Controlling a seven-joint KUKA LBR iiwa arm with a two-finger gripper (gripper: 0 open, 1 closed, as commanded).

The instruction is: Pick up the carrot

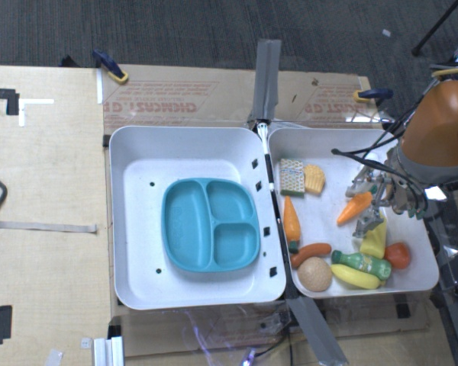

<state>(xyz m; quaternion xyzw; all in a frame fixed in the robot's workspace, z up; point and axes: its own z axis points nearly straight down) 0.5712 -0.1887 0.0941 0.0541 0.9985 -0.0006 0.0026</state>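
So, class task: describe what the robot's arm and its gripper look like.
The arm is bulky and rounded, orange where it enters from the right. Thin black cables loop off it. The gripper is a small cluster of grey and silvery metal parts, with no readable markings.

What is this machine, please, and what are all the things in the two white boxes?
It is a robot arm, grey with an orange band, reaching in from the right. One camera fixed above the bench looks down at a slant.

The left bin holds a blue plate with three compartments. The right bin holds toy food: a carrot, a second orange piece by the divider, a cracker, corn, a sausage, an egg, a banana, a green piece and a tomato.

The gripper is down beside the carrot, right at its end. The carrot looks lifted or tilted, but I cannot tell whether it is held.
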